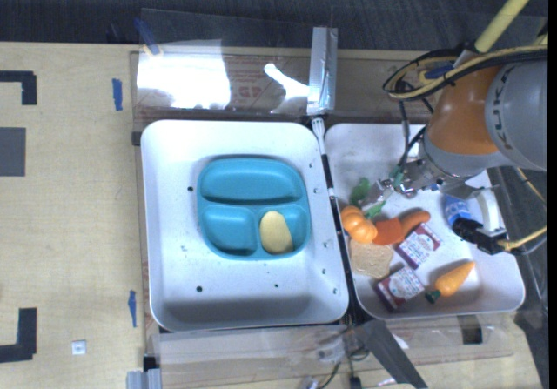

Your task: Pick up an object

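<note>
My gripper (389, 188) hangs low over the upper middle of the right bin (509, 291), just above and right of a small green item (372, 204). Below it lie an orange round fruit (353, 221) and an orange-red carrot-like piece (400, 227), touching each other. A tan round disc (370, 258) sits under them. Two dark red packets (418, 247) (399, 286) and a small orange carrot (452, 278) lie toward the bin's front. I see nothing between the gripper's tips.
The left bin (165, 231) holds a blue divided plate (231, 196) with a yellow oval fruit (276, 231) in its lower right compartment. A blue and white item (456, 209) lies at the right bin's right side, under the arm. A ridge (332, 204) separates the bins.
</note>
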Tool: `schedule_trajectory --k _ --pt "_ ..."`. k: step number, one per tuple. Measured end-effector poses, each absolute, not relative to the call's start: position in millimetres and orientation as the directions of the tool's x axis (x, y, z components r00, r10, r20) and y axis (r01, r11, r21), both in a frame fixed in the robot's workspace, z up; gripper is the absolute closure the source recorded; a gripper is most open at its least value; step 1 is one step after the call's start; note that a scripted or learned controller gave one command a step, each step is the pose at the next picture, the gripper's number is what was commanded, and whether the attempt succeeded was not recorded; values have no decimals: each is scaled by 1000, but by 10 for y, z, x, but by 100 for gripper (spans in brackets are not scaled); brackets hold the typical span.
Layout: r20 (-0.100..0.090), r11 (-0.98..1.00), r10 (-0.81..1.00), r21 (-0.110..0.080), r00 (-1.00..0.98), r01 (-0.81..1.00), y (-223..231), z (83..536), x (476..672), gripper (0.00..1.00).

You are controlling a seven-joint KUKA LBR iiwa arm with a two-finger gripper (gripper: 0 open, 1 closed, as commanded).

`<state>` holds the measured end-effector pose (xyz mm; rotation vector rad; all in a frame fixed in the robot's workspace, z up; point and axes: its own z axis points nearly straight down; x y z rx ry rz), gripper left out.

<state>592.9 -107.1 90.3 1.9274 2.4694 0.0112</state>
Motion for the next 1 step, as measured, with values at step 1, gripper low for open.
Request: schedule_trajectory --k 1 --pt "-2 234 972 5 -234 972 -1076 876 5450 0"
